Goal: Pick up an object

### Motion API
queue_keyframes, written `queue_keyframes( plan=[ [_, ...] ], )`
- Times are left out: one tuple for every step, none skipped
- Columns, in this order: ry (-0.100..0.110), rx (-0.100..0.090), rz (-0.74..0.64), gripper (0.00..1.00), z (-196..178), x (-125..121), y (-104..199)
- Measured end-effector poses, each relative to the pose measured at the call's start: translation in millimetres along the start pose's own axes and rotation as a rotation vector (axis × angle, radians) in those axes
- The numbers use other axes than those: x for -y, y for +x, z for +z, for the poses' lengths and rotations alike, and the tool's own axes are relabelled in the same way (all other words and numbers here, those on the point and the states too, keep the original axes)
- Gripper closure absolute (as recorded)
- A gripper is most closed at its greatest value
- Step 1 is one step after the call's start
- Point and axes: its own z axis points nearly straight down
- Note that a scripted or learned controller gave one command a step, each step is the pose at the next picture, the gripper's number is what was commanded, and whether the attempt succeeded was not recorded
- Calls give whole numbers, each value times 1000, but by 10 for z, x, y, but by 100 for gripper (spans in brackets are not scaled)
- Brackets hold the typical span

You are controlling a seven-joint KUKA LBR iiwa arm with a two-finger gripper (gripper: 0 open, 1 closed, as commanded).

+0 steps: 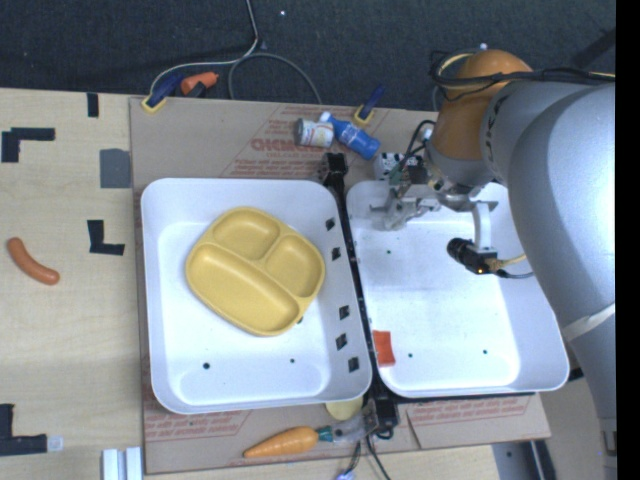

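From my remote station I log the arm (560,178) as a bulky, smooth, rounded casing in light grey that takes up the right side of the frame. I note an orange band (475,103) above the wrist, at upper right, glossy and dome-shaped with a bright highlight along its top. Below the band I see the wrist section, grey metal with small dark fittings and thin wires bunched at its left side. A pale bracket juts from it toward the frame centre. A black cable (480,256) loops off the wrist, ending in a dark connector.
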Motion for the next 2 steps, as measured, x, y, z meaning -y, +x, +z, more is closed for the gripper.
queue_keyframes(
  plan=[
    [1,1,0,0,6,3,-2],
    [4,-3,3,0,-113,12,50]
  ],
)
